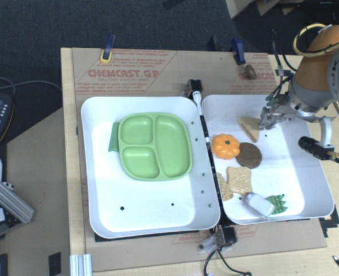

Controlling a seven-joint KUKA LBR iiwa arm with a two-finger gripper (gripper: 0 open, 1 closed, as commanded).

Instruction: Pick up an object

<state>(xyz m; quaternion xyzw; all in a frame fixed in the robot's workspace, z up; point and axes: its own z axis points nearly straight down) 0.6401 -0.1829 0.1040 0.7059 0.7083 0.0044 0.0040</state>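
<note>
My gripper hangs low over the far part of the right bin, coming in from the right. Its tip is just right of a tan wedge lying on the bin floor; whether they touch is unclear. Nearer the middle sit an orange pumpkin and a round brown cookie. A tan cracker lies below them. At the near edge are a pale grey-white piece and a green pea pod.
The left bin holds a green divided plate. A black divider runs between the bins. The arm's grey and orange body hovers over the right bin's far right corner.
</note>
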